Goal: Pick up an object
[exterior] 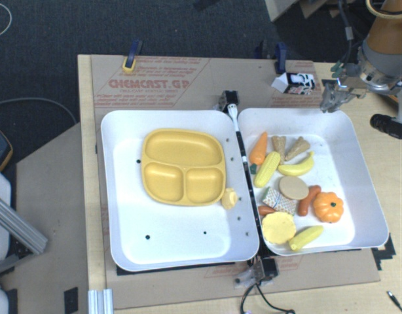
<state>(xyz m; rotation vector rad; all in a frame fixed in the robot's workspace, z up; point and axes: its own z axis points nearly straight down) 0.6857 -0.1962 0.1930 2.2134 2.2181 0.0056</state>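
Inspecting the frame, we find the grey two-finger gripper poised at upper right, above the far rim of the right white bin; finger state we cannot tell. Toy foods cluster there for picking, including the orange plastic pumpkin at lower right.

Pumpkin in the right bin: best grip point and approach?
Take the pumpkin across its round body from straight above. Its right side faces open bin floor; a sausage crowds its left, so one of the jaws needs care there.
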